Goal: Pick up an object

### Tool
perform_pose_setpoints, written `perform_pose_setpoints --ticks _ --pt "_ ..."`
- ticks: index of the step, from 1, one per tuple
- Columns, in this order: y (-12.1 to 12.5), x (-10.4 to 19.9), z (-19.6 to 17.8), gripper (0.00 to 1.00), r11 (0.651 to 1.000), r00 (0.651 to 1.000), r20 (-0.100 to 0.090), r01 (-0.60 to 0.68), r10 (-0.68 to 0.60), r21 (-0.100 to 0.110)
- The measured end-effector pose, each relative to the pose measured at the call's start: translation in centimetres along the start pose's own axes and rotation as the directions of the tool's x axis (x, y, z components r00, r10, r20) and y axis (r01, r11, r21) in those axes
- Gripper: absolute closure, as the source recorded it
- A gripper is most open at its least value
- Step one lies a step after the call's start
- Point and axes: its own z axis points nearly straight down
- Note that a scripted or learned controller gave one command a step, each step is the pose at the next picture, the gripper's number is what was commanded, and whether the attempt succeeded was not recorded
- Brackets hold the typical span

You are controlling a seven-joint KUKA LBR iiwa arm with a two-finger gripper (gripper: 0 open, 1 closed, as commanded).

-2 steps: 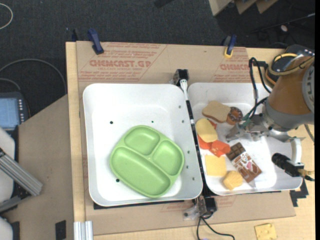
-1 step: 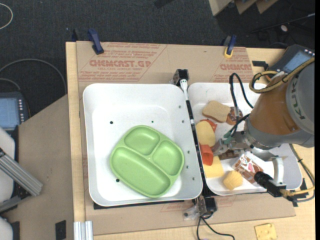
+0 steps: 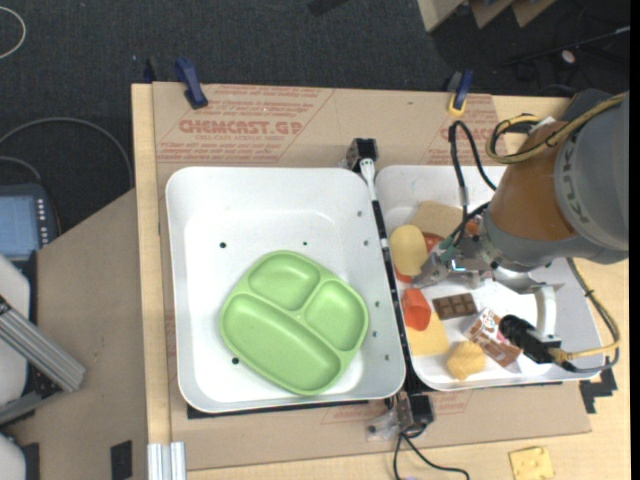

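so the setup is two white bins side by side on the bench. the left bin [image 3: 200,218] has just a green divided tray [image 3: 292,320] lying flat toward its front, well away from the arm. all the small pickable stuff is crowded into the left half of the right bin [image 3: 580,328], which i'd guess is why the arm [image 3: 560,193] is hunched low over exactly that spot, reaching in from the right.

the clutter there: a yellow rounded piece [image 3: 407,249] up against the wall between the bins, a tan slab [image 3: 437,214] just behind it, a red piece [image 3: 416,309] in front of it, a brown chocolate-looking bar [image 3: 453,306] beside the red one, a pale yellow wedge [image 3: 428,337] under those, a small yellow lump [image 3: 465,360] near the front rim, and a crinkly snack wrapper [image 3: 492,337] next to that. everything's touching or nearly touching, so a clean grab looks tricky imo.

the gripper [image 3: 447,265] is down in the middle of the pile, between the yellow rounded piece and the chocolate bar. it's a tangle of metal and cable from this angle, and i honestly can't tell how it's set or whether it has anything. nothing looks lifted off the bin floor, so i'd call the pick not done yet, with the yellow rounded piece or the bar as the likeliest target.
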Motion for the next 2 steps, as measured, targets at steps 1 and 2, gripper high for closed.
perform_pose_setpoints --ticks 1,2 --pt "-4.7 -0.6 0.0 0.00 1.000 1.000 -0.003 -0.005 0.005 0.009" --pt "-2.4 -0.9 0.0 0.00 1.000 1.000 0.001 -0.002 0.002 0.001"
